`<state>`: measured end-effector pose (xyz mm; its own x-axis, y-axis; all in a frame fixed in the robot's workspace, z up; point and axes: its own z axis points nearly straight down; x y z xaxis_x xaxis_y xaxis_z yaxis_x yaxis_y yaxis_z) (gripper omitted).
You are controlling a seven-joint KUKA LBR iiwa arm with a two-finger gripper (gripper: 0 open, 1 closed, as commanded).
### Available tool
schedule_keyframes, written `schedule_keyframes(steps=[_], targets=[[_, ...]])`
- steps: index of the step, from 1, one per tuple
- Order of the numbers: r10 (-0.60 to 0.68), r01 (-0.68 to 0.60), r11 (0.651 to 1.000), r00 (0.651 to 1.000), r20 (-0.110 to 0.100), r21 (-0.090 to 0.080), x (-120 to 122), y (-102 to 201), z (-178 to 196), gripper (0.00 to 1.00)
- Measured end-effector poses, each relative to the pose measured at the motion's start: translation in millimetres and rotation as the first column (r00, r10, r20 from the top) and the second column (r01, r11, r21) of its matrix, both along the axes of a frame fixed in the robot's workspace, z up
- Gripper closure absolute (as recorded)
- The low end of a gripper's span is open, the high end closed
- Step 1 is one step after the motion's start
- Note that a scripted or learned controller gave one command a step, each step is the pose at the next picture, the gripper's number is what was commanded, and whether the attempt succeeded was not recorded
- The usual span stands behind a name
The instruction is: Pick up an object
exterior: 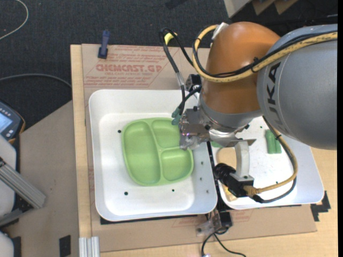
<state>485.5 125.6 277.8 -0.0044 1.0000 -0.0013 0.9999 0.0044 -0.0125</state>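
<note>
Camera view sets the gripper (187, 135) at the green tray's (150, 157) right rim, tray lying leftward in the left bin (107, 197); jaw state cannot be told.

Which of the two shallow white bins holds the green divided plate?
The left shallow white bin: the light green three-compartment plastic plate lies in it. The right white bin holds a small green block instead.
</note>
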Motion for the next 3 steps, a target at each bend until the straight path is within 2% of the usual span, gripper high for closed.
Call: schedule_keyframes(steps=[1,2,3], targets=[[0.002,-0.003,1.000,1.000,0.022,0.006,13,71,93,1.00],[-0.009,0.009,1.000,1.000,0.004,-0.001,9,17,3,1.00],[0.000,0.000,1.000,1.000,0.028,0.008,-1,40,181,1.00]])
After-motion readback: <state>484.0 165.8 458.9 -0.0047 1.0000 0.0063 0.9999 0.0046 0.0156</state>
